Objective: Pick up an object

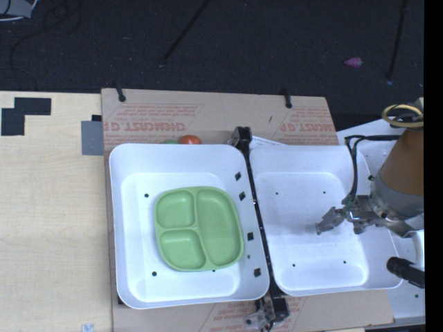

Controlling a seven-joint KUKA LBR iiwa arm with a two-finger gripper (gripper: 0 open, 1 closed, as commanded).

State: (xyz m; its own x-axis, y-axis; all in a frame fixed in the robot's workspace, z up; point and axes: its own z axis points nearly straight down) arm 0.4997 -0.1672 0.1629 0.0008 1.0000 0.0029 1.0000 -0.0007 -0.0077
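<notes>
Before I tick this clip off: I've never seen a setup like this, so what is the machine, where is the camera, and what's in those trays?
One fixed camera looks down at a slant on a bench. The grey machine entering from the right is a robot arm with an orange band; its two-finger gripper is over the right bin. I see nothing between the fingers, and cannot tell whether they are open. The left bin holds a green divided plate with three compartments. A small red-orange object peeks out behind that bin's far rim. Both bins sit on brown cardboard.
</notes>
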